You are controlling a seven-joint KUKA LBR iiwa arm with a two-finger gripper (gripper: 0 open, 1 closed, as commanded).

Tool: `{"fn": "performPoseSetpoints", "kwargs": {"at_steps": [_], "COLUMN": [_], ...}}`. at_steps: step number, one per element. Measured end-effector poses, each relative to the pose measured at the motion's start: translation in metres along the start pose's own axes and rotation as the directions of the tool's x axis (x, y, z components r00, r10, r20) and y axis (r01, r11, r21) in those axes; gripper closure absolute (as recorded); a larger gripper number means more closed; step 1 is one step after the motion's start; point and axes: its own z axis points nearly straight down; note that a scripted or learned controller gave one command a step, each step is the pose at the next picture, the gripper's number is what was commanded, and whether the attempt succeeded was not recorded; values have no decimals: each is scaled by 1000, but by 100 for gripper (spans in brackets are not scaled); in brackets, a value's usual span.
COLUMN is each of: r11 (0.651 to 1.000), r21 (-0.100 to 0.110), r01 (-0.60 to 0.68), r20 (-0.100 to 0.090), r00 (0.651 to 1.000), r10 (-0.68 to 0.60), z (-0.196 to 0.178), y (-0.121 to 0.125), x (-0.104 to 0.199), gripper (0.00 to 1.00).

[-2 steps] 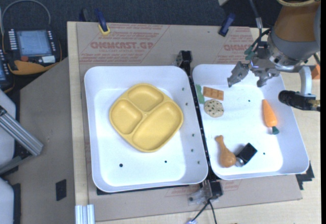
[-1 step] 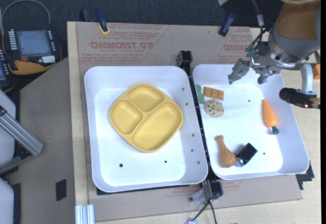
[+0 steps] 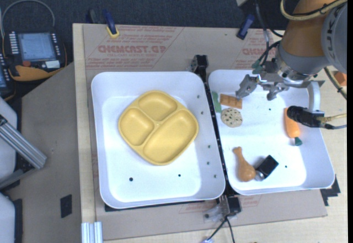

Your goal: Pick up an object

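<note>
Operator, your bench carries two shallow white bins side by side. The left bin [image 3: 110,181] holds one item: a yellow divided plate [image 3: 159,126], smooth moulded plastic with rounded corners and three compartments, lying flat near the middle of the floor.

The right bin [image 3: 317,173] holds five small items. A tan rectangular cracker [image 3: 231,101] lies flat just below the left fingertip. A round, pale cookie [image 3: 231,118] with dark chips sits directly below the cracker, close beside it. An orange carrot [image 3: 292,126] with a green tip lies to the right of the fingers and lower down. A tan drumstick [image 3: 243,165], narrow at the top and bulbous at the base, lies well below the fingers, and a small black block [image 3: 267,165] touches or nearly touches its thick end.

Your gripper [image 3: 259,88] hangs over the upper part of the right bin. Its two grey metal fingers [image 3: 245,86] are spread wide with nothing between them. The nearest object, the cracker, lies just beneath and slightly left of the gap; you cannot tell from this slant whether the fingertip touches it.
</note>
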Motion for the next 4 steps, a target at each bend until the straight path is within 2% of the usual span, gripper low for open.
{"fn": "performPoseSetpoints", "kwargs": {"at_steps": [1, 2, 3, 4], "r11": [1000, 1000, 1000, 1000], "r21": [-5, -12, -24, -12], "r01": [-2, -3, -1, -1], "r20": [1, 1, 3, 3], "r00": [1000, 1000, 1000, 1000], "r10": [2, 3, 1, 1], "z": [60, 100, 84, 41], "y": [-2, 1, 4, 5], "x": [-3, -3, -3, -7], "gripper": [0, 0, 100, 100]}}
